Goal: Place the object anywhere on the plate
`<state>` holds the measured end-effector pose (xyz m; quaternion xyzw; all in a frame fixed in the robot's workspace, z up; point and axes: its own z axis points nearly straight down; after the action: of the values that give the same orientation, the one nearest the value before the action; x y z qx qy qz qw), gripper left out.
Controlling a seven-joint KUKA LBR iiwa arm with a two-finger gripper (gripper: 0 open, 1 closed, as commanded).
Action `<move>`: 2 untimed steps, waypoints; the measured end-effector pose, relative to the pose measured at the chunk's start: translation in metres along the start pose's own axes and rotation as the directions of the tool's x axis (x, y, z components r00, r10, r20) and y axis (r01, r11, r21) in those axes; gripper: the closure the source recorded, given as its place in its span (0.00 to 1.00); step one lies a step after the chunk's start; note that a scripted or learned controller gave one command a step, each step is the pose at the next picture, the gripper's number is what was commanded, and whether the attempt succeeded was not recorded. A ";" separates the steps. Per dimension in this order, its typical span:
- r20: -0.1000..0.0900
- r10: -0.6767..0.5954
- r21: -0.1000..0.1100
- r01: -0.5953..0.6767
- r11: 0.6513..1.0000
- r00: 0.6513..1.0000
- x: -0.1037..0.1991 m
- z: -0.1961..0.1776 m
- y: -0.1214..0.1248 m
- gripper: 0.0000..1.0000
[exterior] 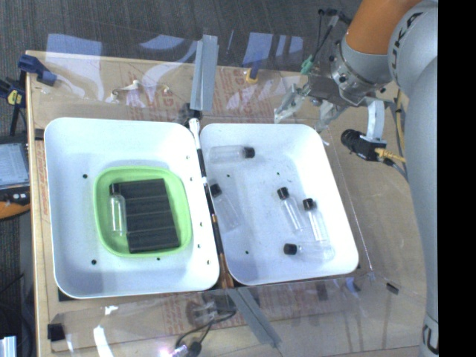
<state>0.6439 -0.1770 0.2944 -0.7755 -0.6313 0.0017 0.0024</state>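
You see two white bins on the desk; the left bin (67,199) holds a green plate (104,192) with a black block (149,214) and one vial (116,208); more vials (312,218) lie loose in the right bin (253,266), awaiting pickup; the gripper (306,110) hovers at that bin's far rim, jaws spread wide, holding nothing.

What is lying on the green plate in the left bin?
On the green plate lie a black ribbed block and, along its left side, a clear vial with a black cap. The plate's surface under the block is covered.
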 end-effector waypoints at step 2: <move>0.001 0.008 0.000 -0.008 1.000 1.000 -0.017 -0.051 0.018 1.00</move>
<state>0.6579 -0.1976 0.3451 -0.7781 -0.6281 0.0020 0.0021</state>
